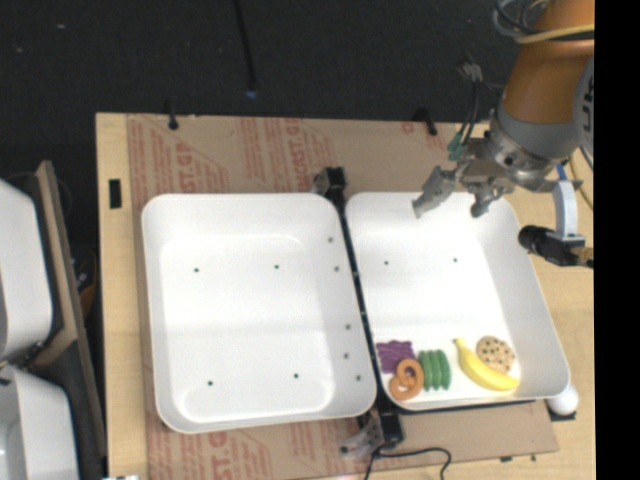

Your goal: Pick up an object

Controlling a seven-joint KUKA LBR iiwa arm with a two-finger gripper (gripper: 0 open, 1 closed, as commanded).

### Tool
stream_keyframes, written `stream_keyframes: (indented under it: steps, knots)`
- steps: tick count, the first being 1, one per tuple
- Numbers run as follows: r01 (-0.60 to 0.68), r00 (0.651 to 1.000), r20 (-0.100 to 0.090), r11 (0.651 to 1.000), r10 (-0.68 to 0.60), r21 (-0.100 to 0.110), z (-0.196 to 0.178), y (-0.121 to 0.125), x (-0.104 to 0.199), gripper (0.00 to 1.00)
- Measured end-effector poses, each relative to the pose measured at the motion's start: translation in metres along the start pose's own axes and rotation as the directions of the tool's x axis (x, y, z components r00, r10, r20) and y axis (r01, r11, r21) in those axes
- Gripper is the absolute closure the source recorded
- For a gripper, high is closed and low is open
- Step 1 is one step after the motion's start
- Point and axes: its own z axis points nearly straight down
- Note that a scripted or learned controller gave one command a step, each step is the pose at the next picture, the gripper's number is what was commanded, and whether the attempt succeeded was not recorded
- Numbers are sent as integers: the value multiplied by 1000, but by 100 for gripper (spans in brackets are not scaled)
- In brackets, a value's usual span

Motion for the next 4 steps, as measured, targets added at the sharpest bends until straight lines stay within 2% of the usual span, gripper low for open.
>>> stream_keyframes:
  steps: [1,3,4]
  knots:
    - [0,1000,0,1000,0,-6,-3,1,0,0]
    - [0,1000,0,1000,0,-2,83,6,-8,0]
    - [0,1000,0,1000,0,-1,135,-4,-3,0]
